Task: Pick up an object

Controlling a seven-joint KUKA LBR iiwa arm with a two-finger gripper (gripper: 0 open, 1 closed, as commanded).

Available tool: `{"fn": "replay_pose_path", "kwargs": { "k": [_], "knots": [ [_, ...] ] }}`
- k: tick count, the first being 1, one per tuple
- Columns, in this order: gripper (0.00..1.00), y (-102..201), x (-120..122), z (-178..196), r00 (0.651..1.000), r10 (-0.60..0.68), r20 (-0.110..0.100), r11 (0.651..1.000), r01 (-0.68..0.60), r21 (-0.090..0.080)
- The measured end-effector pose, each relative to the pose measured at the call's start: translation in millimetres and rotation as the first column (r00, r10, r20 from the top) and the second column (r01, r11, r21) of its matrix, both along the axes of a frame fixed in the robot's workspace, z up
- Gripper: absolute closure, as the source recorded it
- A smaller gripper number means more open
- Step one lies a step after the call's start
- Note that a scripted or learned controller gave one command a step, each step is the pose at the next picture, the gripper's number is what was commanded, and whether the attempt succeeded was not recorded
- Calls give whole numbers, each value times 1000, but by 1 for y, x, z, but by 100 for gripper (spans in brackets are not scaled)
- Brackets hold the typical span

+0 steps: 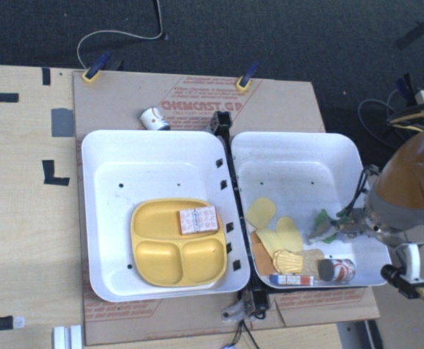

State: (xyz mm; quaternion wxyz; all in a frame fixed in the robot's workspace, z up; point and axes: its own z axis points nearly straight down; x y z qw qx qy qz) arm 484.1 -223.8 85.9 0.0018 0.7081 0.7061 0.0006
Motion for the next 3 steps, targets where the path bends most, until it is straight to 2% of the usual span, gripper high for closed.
{"fn": "replay_pose_path", "kwargs": {
  "k": [1,2,3],
  "knots": [
    [0,46,46,1,1000,7,4,1000,-7,-3],
    [100,44,46,12,1000,4,5,1000,-4,-5],
    [100,120,56,112,1000,12,5,1000,-12,4]
  ]
}}
